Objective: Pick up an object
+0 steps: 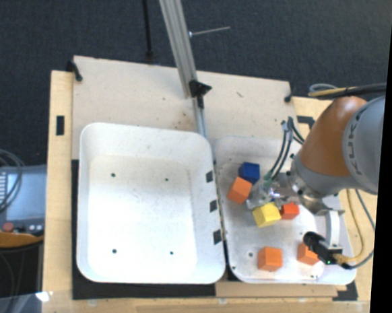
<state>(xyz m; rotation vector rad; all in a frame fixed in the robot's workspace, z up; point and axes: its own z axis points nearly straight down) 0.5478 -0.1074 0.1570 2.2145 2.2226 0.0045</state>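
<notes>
We have the gripper [267, 195] low in the right bin [241, 271], hovering at the top edge of the yellow block [267, 215], with an orange block [241, 189] just at its 9 o'clock and a blue block [249, 171] at its 11 o'clock. Whether it is apart, together or clamped on anything we cannot tell; the wrist hides that. To do this well, we judge that we should centre over the yellow block, since it lies nearest, and come down square to its faces, keeping clear of the orange neighbour so it is not nudged. A small red block [290, 210] sits just at the yellow one's 3 o'clock and could crowd the grasp. Further orange blocks lie at 6 o'clock [270, 258] and 4 o'clock [307, 254]. The left bin [145, 202] holds no blocks.
</notes>
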